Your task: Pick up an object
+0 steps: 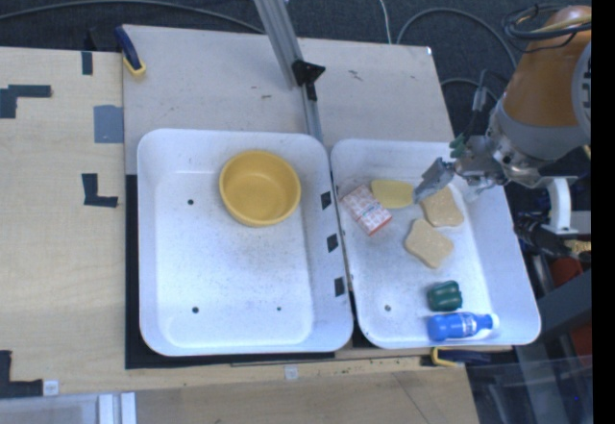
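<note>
The right bin holds a yellow soft piece, a red-and-white packet, two tan sponge-like blocks, a dark green object and a blue bottle lying on its side. My gripper reaches in from the right, low over the bin's upper part. Its tip sits between the yellow piece and the upper tan block. Nothing shows between its fingers.
A yellow bowl stands in the left bin. A grey metal pole slants down to the gap between the bins. Cables lie on the dark floor behind the bench.
</note>
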Available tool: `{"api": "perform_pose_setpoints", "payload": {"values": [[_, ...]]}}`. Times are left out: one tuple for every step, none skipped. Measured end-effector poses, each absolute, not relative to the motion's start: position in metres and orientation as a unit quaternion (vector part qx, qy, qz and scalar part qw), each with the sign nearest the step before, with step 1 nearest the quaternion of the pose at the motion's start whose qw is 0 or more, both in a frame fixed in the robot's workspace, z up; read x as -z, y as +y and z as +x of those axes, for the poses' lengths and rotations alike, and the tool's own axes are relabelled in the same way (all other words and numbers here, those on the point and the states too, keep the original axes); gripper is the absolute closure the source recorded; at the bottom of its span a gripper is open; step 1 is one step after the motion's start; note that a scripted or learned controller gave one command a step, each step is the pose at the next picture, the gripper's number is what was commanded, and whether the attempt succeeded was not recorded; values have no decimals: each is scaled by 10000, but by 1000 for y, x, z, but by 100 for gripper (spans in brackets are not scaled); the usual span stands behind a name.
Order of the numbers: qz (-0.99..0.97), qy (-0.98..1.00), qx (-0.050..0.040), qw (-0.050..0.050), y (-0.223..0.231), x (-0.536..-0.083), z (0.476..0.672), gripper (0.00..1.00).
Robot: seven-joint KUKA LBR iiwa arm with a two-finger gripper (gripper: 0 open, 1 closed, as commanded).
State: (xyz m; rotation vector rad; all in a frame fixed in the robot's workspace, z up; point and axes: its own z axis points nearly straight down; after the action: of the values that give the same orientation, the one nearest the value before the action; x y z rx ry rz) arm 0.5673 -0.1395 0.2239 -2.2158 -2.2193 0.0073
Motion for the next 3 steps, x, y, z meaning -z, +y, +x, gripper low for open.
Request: {"api": "perform_pose_setpoints", "payload": {"values": [[-7064, -7078, -25, 33, -132, -161, 569, 0], [-7067, -7075, -22, 28, -124, -113, 569, 0], [-7066, -7076, -10, 12, -124, -126, 570, 100]]}}
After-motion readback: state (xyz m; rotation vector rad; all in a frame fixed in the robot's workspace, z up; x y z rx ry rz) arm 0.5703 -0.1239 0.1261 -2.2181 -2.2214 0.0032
